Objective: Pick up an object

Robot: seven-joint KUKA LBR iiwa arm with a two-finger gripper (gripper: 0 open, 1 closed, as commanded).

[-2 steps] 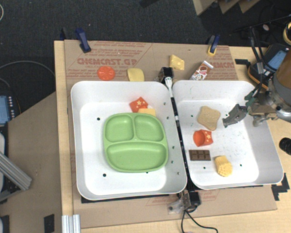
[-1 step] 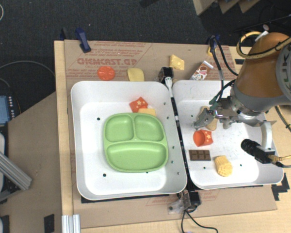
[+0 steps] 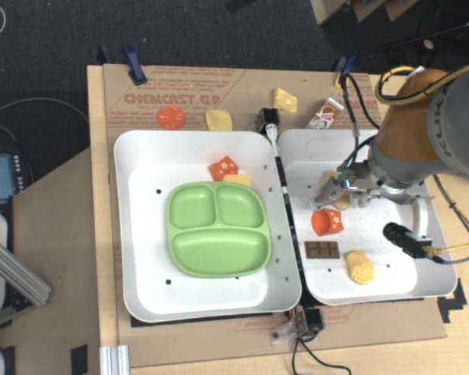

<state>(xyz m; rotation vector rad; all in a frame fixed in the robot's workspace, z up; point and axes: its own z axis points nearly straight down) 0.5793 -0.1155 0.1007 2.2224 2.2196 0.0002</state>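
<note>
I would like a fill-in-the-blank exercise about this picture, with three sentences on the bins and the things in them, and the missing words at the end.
1. The green tray lies in the ____ bin.
2. The brown chocolate bar lies in the ____ bin.
3. The tray has ____ compartments.

Missing words: left; right; three

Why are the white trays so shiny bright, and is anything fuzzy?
In the camera view, overhead light washes out the left bin and right bin; the green plate casts only a soft shadow; the arm looks a bit fuzzy; the dark floor stays dim.
</note>
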